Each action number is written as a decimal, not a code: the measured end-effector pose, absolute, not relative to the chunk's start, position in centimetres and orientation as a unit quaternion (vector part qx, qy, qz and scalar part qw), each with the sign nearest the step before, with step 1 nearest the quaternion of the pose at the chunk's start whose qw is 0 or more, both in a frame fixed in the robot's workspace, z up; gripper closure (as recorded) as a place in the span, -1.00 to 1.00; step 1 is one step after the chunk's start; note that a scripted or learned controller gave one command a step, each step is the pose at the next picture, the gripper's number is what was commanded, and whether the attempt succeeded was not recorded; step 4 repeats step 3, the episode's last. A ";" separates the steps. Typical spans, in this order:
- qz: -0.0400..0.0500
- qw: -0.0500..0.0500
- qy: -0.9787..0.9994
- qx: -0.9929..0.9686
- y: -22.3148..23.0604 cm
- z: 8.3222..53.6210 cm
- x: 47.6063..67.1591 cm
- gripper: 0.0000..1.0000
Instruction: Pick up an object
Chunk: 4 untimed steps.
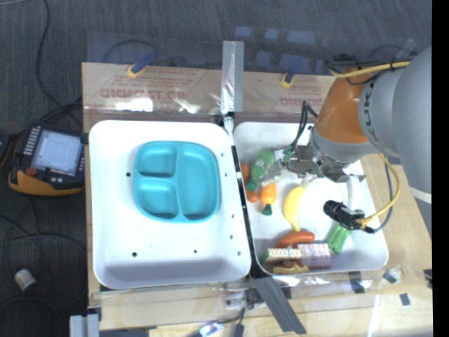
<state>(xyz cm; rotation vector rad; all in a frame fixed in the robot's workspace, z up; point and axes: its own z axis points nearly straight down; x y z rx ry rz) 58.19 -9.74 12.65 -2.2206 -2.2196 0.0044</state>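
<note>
Two white bins sit side by side on the desk (pixel 98 83). The left bin (pixel 112 258) holds a blue sectioned tray (pixel 175 181). In the right bin (pixel 372 251), the tool (pixel 303 161) hovers low; its opening cannot be told. A yellow banana (pixel 293 206) lies at its 6 o'clock, just beside it, and a green toy (pixel 263 161) at its 9 o'clock.

Bench (pixel 161 90) carries 2 white bins: left bin (pixel 112 251), right bin (pixel 372 251), touching along the centre.
</note>
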 end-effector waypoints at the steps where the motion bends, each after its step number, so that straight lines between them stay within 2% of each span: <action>1: -0.003 -0.005 -0.836 -0.549 -10.6 9.0 55.2 -1.00; 2: -0.006 -0.007 -0.836 -0.549 -10.4 10.2 55.4 1.00; 3: 0.000 0.000 -0.844 -0.536 -1.4 18.3 58.4 1.00; 4: 0.000 0.000 -0.844 -0.536 -1.4 18.3 58.4 1.00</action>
